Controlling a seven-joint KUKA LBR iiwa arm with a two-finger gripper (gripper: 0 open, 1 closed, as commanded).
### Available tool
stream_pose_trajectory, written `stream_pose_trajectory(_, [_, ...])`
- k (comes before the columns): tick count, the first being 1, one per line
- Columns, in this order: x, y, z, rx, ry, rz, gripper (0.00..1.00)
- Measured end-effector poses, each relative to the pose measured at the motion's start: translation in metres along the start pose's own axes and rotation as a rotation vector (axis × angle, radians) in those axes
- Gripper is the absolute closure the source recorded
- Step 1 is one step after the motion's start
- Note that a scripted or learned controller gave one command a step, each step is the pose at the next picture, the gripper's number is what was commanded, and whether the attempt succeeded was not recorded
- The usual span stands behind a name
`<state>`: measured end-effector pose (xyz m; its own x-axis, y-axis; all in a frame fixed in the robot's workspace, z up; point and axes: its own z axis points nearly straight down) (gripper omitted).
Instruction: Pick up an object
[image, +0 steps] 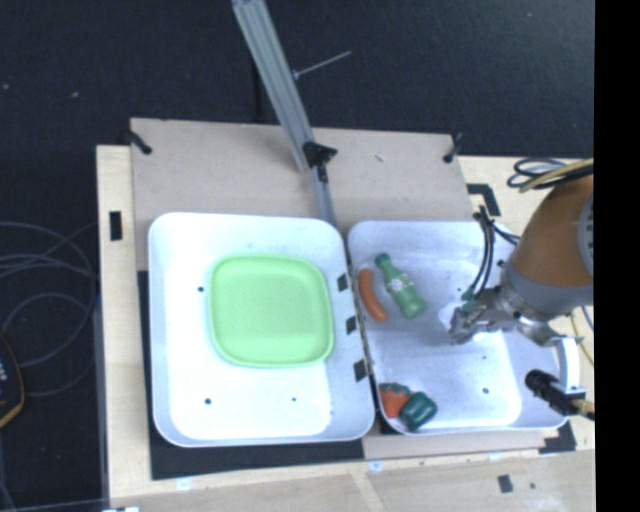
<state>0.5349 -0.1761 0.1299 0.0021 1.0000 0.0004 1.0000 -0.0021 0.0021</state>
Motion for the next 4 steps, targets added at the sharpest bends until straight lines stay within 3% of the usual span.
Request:
stream_pose_trajectory(2, [-0.008,0.001,-0.09,-0.003,-0.002,-0.002,1.0])
stream_pose_trajectory(4, [0.097,-0.012,-0.079,0.002,0.0,-0.005,1.0])
